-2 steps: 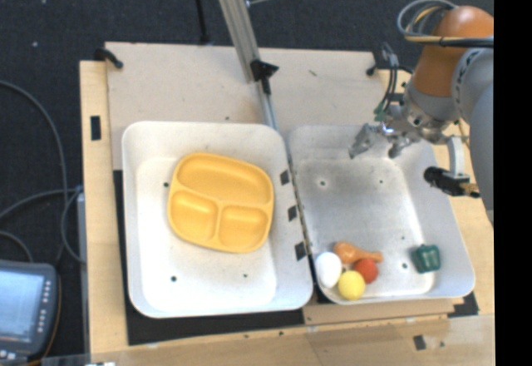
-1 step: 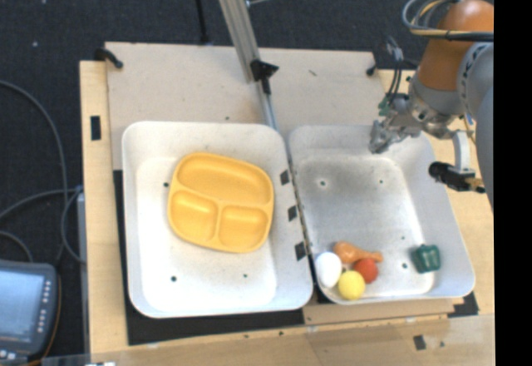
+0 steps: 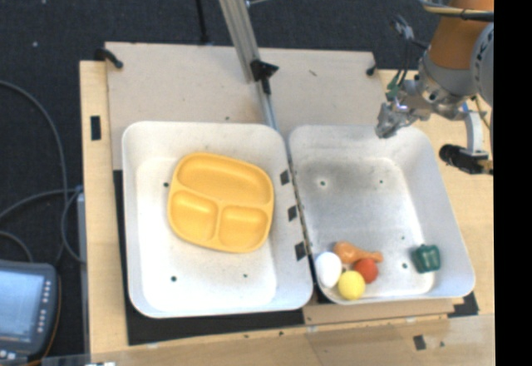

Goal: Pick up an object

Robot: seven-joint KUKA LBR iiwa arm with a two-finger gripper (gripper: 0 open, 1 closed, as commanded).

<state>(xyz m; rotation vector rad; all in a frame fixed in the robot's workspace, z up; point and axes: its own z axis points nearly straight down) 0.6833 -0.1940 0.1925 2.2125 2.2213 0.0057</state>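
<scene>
5 toy foods [image 3: 353,266] clustered along right bin's [image 3: 366,181] near edge; gripper [image 3: 389,125] over far-right corner, spread unreadable.

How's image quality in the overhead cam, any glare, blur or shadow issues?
Camera view: even, soft lighting, no harsh glare on the white bins; overall slightly soft focus; the pincer is small and blurry, the small items beside the green piece blend together; the yellow tray reads clearly.
</scene>
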